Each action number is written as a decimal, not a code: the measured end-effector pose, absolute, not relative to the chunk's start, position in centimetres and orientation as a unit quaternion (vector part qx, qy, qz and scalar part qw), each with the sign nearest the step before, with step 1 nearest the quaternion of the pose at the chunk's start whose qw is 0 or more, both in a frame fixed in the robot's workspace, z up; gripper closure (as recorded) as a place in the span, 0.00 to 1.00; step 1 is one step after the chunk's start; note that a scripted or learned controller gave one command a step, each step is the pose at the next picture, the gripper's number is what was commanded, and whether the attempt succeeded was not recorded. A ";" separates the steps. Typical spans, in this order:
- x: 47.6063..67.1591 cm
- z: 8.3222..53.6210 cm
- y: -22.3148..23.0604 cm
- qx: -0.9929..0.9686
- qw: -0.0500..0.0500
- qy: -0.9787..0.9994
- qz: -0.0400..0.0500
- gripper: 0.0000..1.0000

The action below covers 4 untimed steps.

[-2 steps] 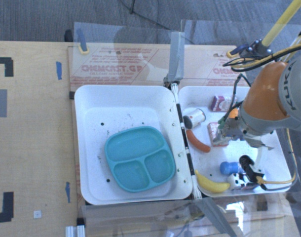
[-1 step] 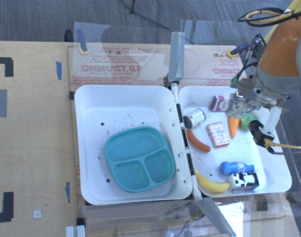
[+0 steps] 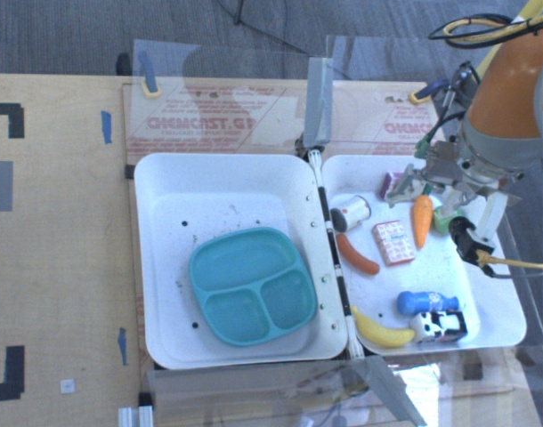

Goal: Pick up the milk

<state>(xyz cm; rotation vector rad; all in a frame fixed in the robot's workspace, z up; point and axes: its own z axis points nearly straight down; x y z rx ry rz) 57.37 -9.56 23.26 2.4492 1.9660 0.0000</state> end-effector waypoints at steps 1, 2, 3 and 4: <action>47.9 16.3 -11.8 0.802 -0.001 0.597 -0.001 0.00; 47.9 26.4 -19.1 0.921 0.000 0.389 -0.001 0.00; 47.9 9.3 -20.0 0.916 -0.001 0.400 0.000 0.00; 47.9 10.5 -19.0 0.944 -0.001 0.329 -0.001 0.00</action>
